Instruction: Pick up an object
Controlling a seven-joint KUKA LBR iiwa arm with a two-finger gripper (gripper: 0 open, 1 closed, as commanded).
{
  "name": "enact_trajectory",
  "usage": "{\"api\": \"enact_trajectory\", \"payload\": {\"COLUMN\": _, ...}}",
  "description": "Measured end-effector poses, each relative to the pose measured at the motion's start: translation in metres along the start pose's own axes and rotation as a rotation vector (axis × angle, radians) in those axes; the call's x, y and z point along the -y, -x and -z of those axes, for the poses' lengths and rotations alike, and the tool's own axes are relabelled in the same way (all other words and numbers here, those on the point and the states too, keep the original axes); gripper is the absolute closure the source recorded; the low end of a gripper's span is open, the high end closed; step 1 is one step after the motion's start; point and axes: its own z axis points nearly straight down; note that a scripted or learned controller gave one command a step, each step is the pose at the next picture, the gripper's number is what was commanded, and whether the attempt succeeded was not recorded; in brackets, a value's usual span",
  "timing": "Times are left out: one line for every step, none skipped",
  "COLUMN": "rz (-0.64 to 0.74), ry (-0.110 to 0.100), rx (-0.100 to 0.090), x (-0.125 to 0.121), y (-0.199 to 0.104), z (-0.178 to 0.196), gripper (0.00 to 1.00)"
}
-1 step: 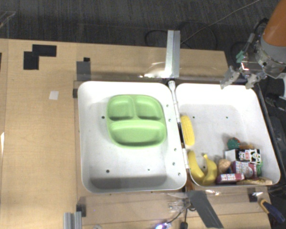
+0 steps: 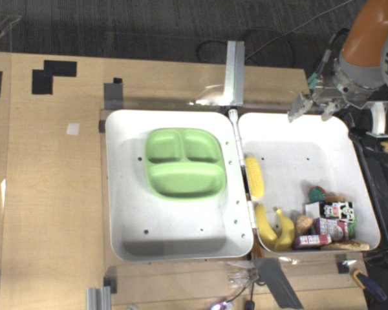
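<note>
So the hand (image 2: 313, 107) hangs over the right bin's (image 2: 297, 144) far edge, fingers spread, gripping nothing. Yellow corn cob (image 2: 254, 176) lies along its left wall, with a curved yellow banana (image 2: 273, 227) near that.

— Where does the camera sit?
— Fixed above the bench (image 2: 45, 173), looking down at a slant on both white bins: the left bin (image 2: 116, 192) and the right bin (image 2: 310, 144).
— How near?
— Far enough to take in both bins whole, with dark floor beyond the far edge — the arm (image 2: 375, 34) enters from the right.
</note>
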Motion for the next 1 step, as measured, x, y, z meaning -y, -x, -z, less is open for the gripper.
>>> {"api": "enact_trajectory", "payload": {"rz": 0.298, "ry": 0.000, "rx": -0.002, "x": -0.0016, "y": -0.0421, "z": -0.1054, "gripper": 0.00}}
